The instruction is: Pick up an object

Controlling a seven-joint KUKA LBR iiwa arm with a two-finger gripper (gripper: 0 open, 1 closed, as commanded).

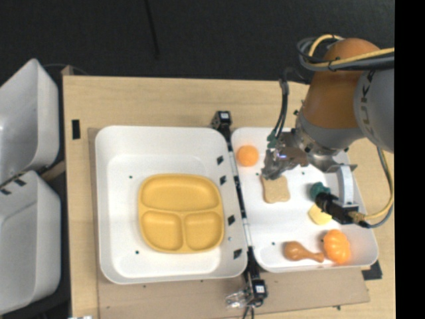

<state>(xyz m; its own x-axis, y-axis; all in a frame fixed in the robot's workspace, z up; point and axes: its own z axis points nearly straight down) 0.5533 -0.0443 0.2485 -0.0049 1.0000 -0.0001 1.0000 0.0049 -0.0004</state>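
Grey arm (380,105) with a broad, rounded orange band (335,88) above the wrist. Yellow and black cables (319,48) looped over the top of the band; a dark cable (283,108) running down the side. Dark metal gripper (273,170) below, compact and angular. A yellow cable (387,198) curving beneath the grey section.

This looks like a robot lab. A wooden table (159,102) holds two white bins (109,198), clipped side by side. Left of the pincer (273,171) sits a yellow toy plate (180,212); toy food (337,244) lies near it.
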